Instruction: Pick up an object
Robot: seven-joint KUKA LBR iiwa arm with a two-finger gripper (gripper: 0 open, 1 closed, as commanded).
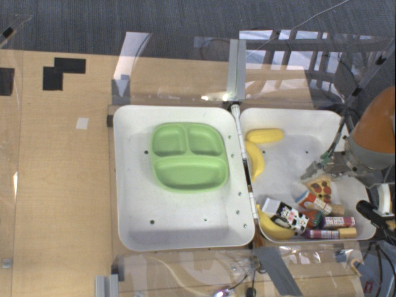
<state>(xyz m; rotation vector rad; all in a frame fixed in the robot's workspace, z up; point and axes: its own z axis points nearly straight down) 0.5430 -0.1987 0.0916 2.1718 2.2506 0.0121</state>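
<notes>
Camera view: gripper (317, 169) above pizza slice (320, 188) (right bin (291, 119)).

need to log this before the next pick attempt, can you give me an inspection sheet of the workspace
surface: wooden bench bearing two white bins, left bin and right bin
job's things: bananas and, small packets and markers in right bin
clutter: green divided tray in left bin
grippers: gripper low over the right bin's right side, nothing seen held
cables: thin cable on the floor, top right
surroundings: grey carpet, black marks on the bench
</notes>
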